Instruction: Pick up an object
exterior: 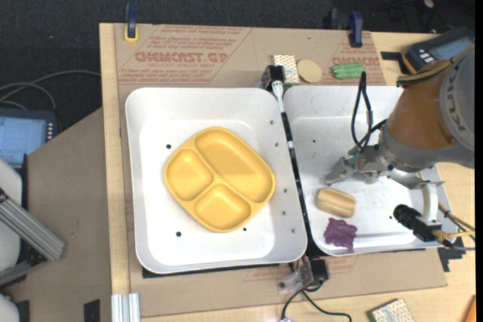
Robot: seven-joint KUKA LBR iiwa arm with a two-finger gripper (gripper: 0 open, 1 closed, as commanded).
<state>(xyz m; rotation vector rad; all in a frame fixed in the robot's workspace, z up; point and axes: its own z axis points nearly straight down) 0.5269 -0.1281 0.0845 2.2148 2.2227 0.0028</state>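
Camera view: end effector (343,171) in the right white bin (317,117), fingers spread (nothing between them), just above a tan cylindrical block (336,201); a purple lumpy toy (339,234) lies nearby.

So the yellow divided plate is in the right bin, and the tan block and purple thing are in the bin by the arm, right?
Not quite. The camera view shows the yellow divided plate in the left bin, not the right. The tan block and purple thing do lie in the right bin, by the arm.
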